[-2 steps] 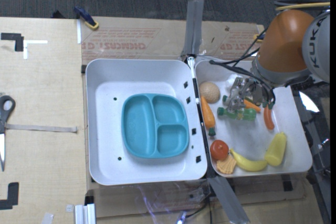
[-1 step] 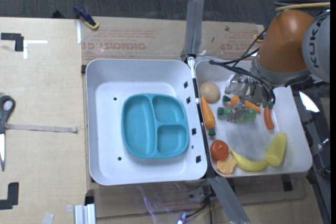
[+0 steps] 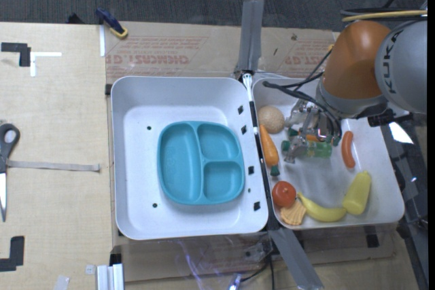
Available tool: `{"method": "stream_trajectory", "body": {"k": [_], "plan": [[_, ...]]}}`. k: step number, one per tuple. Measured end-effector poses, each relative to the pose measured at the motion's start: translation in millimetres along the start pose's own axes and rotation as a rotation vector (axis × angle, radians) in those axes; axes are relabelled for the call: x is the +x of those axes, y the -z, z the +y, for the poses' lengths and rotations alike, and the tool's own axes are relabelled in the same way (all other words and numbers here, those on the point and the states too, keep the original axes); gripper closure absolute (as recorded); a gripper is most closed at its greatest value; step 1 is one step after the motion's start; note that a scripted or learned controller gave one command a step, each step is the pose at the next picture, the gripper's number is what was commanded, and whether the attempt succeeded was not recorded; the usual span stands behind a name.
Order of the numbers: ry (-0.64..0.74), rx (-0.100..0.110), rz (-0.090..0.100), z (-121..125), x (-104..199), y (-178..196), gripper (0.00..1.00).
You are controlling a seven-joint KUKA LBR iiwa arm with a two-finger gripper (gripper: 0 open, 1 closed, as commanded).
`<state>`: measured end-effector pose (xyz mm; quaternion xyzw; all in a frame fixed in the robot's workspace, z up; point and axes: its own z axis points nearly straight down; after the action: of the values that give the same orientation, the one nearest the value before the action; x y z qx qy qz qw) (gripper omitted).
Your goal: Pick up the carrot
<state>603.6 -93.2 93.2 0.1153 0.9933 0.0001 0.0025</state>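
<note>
While our grey arm reaches in from the right edge, its pincer point(image 3: 307, 139) hangs over the right white bin point(image 3: 380, 214); we cannot tell its state. Just left of it, the long orange carrot point(image 3: 269, 147) lies along that bin's left wall, between a beige ball point(image 3: 271, 119) and a red tomato point(image 3: 284, 193).

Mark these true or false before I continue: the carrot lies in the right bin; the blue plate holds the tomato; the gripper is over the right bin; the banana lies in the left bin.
1. The carrot lies in the right bin, by its left wall. True.
2. The blue plate holds the tomato. False: the tomato lies in the right bin.
3. The gripper is over the right bin. True.
4. The banana lies in the left bin. False: it lies in the right bin.
</note>
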Motion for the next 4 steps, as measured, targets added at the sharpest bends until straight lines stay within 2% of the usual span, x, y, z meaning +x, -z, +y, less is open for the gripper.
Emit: {"method": "stream_trajectory", "body": {"k": [1, 2, 3, 4], "plan": [[-0.324, 0.002, 0.003, -5.0, 8.7, -1.1, 0.0], [-0.377, 0.001, 0.001, 41.0, 37.6, 99.4, 0.0], [-0.375, 0.002, 0.002, 52.5, 37.2, 99.1, 0.0], [-0.465, 0.002, 0.003, 69.5, 48.8, 98.8, 0.0]]}}
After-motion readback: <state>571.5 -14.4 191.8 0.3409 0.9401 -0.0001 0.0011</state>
